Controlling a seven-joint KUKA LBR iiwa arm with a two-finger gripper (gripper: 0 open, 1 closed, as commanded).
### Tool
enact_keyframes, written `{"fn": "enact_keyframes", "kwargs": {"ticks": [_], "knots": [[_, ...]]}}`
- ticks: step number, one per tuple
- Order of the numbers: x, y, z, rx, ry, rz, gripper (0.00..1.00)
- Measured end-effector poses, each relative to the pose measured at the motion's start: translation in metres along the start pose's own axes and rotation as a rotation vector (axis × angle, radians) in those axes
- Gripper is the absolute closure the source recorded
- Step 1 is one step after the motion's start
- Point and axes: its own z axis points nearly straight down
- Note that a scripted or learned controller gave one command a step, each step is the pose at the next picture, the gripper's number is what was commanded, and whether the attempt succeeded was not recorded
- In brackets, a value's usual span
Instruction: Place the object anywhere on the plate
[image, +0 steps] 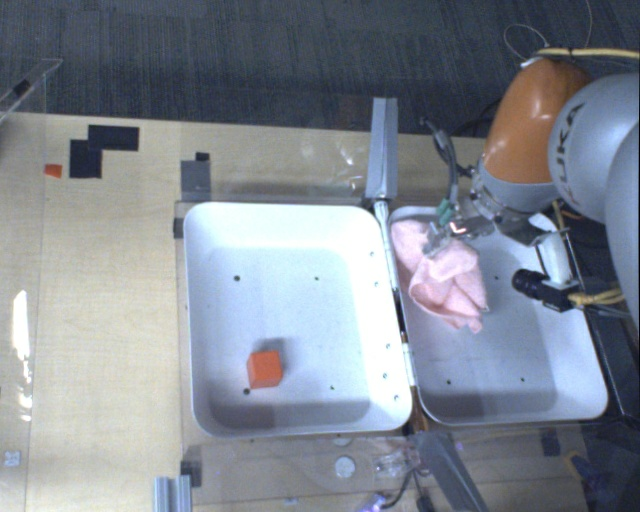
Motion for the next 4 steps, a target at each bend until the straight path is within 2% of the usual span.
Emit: {"fn": "enact_keyframes", "kwargs": {"ticks": [1,2,3,4], "knots": [[0.001,0.003,-0.041,-0.004,0.000,-0.007,1.00],[0.051,0.018,-0.051,-0.005,0.000,-0.411,1.00],[0.102,0.047,-0.053,-0.008,-0.001,-0.815,1.00],[0.144,0.064,-0.058,-0.011,-0.003,-1.215,1.00]]}}
